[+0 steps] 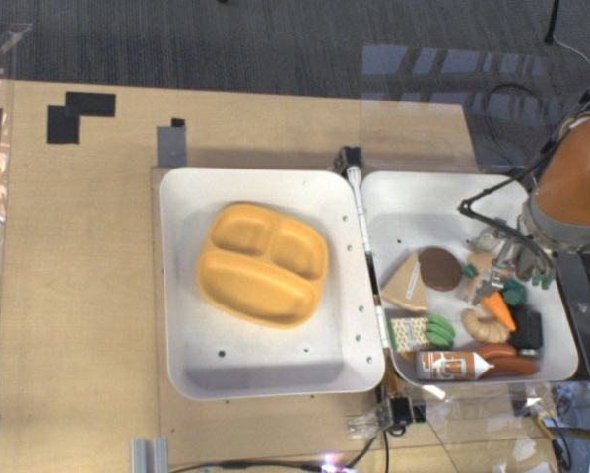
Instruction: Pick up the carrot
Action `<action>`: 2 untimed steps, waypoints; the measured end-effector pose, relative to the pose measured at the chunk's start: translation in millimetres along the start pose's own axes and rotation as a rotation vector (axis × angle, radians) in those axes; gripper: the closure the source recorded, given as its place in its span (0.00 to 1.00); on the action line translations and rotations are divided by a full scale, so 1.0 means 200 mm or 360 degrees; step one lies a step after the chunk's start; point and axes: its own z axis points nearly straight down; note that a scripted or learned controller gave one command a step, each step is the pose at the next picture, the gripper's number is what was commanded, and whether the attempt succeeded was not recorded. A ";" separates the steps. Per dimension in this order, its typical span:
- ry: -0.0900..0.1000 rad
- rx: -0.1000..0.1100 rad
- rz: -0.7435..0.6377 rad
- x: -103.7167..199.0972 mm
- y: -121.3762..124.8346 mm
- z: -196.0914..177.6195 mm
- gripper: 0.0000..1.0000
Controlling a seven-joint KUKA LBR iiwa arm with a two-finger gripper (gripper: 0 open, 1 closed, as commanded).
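Note:
The carrot (498, 309), orange with a green leafy top (514, 292), lies at a slant in the right bin (403, 205), near its right side. My gripper (493, 274) hangs just above and to the left of the carrot's green end, very close to it. The metal wrist and cables blur into the clutter there. Above the gripper, the arm's orange band (578, 173) reaches in from the right.
Packed around the carrot are a brown disc (439, 268), a tan wedge (405, 284), a green toy (438, 330), a beige pastry (484, 328), a black block (527, 330), a bottle (452, 365) and a sausage (512, 366). A yellow divided plate (263, 264) sits in the left bin (186, 363).

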 end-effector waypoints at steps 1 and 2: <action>-0.0016 -0.0012 0.0000 -0.02 0.02 -0.06 1.00; 0.0013 0.0005 0.0574 0.28 0.01 -0.36 1.00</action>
